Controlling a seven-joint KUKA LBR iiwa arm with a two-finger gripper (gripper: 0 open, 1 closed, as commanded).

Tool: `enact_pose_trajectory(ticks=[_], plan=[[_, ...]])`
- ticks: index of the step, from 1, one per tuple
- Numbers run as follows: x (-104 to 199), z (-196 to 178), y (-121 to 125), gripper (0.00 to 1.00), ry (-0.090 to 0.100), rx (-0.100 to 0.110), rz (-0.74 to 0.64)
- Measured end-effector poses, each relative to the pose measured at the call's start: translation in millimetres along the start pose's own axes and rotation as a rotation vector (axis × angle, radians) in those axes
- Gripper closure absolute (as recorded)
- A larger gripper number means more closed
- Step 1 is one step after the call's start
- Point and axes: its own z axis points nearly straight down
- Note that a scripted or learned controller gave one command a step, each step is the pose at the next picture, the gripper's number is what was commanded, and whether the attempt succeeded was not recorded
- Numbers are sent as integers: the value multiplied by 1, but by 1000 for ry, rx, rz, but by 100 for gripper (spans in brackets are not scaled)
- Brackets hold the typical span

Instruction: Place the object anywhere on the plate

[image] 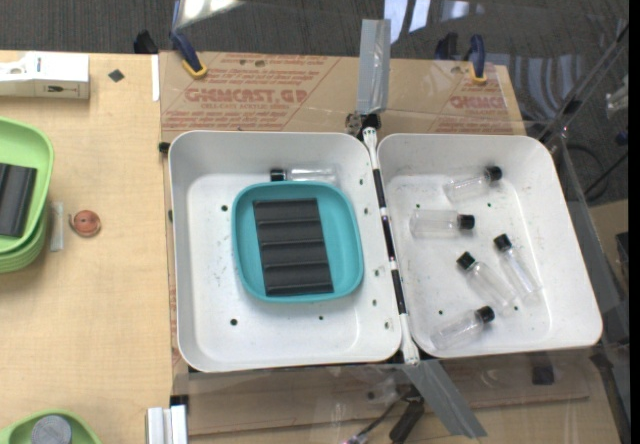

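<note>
clear black-capped vial (pixel 300 175) just behind rounded teal plate (pixel 345 232) with ribbed black insert (pixel 291 246); claw state untellable

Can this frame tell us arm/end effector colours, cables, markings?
No, this frame settles no colour, cable or marking for either. On its right side it has the right bin with black-capped clear vials scattered in it. The teal plate with a dark ribbed insert sits in the left bin.
</note>
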Motion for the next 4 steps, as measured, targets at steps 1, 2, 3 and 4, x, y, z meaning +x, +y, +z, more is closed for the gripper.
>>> enact_pose_trajectory(ticks=[1, 2, 3, 4], plan=[[0, 0, 0, 0, 0, 0, 0], [0, 0, 0, 0, 0, 0, 0], [0, 0, 0, 0, 0, 0, 0], [0, 0, 0, 0, 0, 0, 0]])
